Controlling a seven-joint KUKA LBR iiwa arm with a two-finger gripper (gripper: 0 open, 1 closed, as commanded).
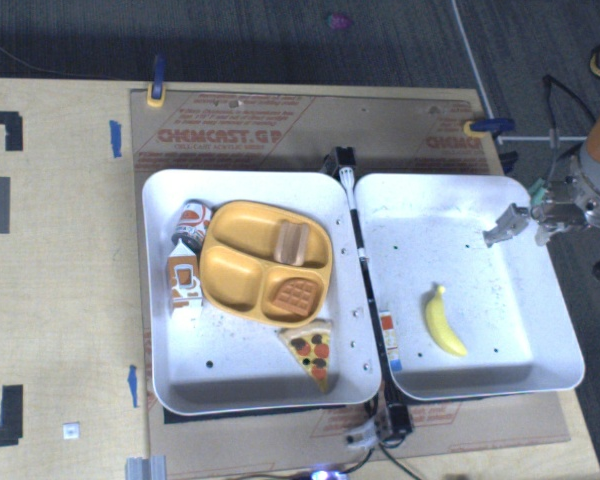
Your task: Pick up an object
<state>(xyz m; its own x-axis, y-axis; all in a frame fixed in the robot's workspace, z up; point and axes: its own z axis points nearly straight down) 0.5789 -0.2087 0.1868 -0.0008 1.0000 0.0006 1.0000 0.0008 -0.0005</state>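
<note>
A yellow banana (pixel 443 321) lies in the right bin (pixel 550 368), toward its front middle. My gripper (pixel 528 226) hangs over that bin's far right corner, up and to the right of the banana and well apart from it. It is open, with nothing between its fingers. In the left bin (pixel 170 368) a yellow divided plate (pixel 230 268) holds a brown block (pixel 291 241) and a waffle (pixel 294 296). A pizza slice (pixel 312 349) lies in front of the plate. A small can (pixel 191 226) and an orange-and-white carton (pixel 184 278) sit at the plate's left.
The two bins meet at a central rim (pixel 360 268) with a black fitting at its far end. Blue clamps (pixel 490 125) hold the cardboard sheet under the bins. A thin rod (pixel 470 48) slants across the upper right.
</note>
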